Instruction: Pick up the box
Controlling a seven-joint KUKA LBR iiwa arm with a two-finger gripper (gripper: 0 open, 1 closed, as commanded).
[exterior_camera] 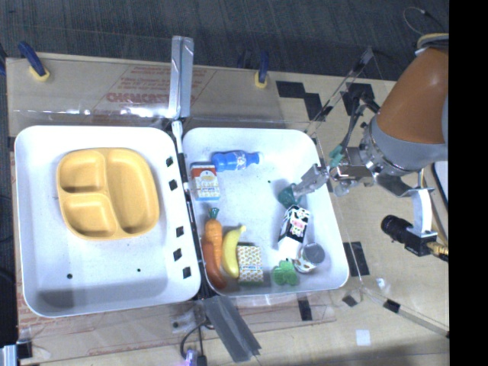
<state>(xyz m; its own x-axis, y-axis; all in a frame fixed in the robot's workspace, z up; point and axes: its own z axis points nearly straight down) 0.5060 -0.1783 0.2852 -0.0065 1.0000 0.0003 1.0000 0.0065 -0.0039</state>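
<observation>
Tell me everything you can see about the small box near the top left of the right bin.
The small box is a little carton, likely cardboard, with a white face, a red panel across its middle and print too small to read. It lies flat on the floor of the right bin, close to that bin's left wall. A blue bottle lies just up and to its right, and the carrot starts just below it; contact with either is unclear. The gripper is well off to its right.

1. Red printed lettering runs across the clear sheet [149, 86] at the far edge of the table [229, 78]; it is too blurred to read.
2. The labels on the box [204, 182] and the blue bottle [234, 159] are too small to read.
</observation>
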